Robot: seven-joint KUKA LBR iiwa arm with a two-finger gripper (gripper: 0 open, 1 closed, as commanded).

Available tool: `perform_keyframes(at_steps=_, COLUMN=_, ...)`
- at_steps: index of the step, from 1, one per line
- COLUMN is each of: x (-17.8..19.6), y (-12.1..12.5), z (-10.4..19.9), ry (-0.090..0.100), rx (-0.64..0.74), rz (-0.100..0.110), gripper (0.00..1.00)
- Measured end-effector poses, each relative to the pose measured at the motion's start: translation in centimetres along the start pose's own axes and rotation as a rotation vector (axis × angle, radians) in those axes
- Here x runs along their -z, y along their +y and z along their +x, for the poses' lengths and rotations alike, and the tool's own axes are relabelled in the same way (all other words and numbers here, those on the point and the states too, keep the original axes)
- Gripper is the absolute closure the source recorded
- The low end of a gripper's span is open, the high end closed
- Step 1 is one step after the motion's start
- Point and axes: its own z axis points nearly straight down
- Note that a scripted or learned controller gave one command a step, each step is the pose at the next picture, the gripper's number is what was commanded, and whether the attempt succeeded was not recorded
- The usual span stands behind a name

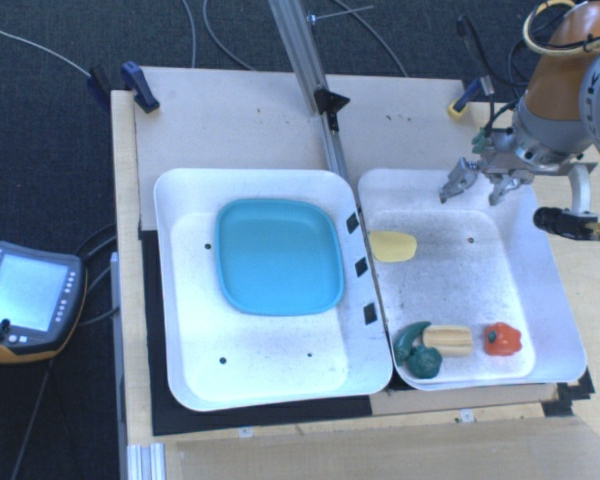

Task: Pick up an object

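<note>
Arm (565, 63) enters from the right; orange band visible above the wrist. Gripper (477, 187) hangs over the far edge of the right bin (540, 258), near its far right corner. Jaws spread apart, fingers (458, 183) angled down and outward, nothing between them. Right bin contents: yellow piece (392, 246) lying against the left edge, roughly midway along it, well apart from the gripper. Along the near edge, a row of three: green item (418, 351) at the near left corner, tan block (448, 341) touching it on its right, red-orange item (501, 339) just beside the block toward the near right corner; exact identity of these small items cannot be told at this resolution. Left bin (180, 298) carries a blue plate (279, 256), lying flat, set toward the far right part of the bin, close to the shared edge between bins. Metal rail (300, 53) runs at a slant from the top of the view down to the gap between the bins. Blue clamp (140, 86) sits at the bench's (230, 118) far left corner; another clamp (468, 96) sits at the far right. Handheld pendant (25, 301) with a lit screen lies on the floor off the bench's left edge.
</note>
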Motion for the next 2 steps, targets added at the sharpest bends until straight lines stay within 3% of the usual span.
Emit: perform_keyframes(at_steps=2, x=-6.5, y=-0.2, z=0.3, ry=0.000, rx=0.000, rz=-0.001, gripper=0.00)
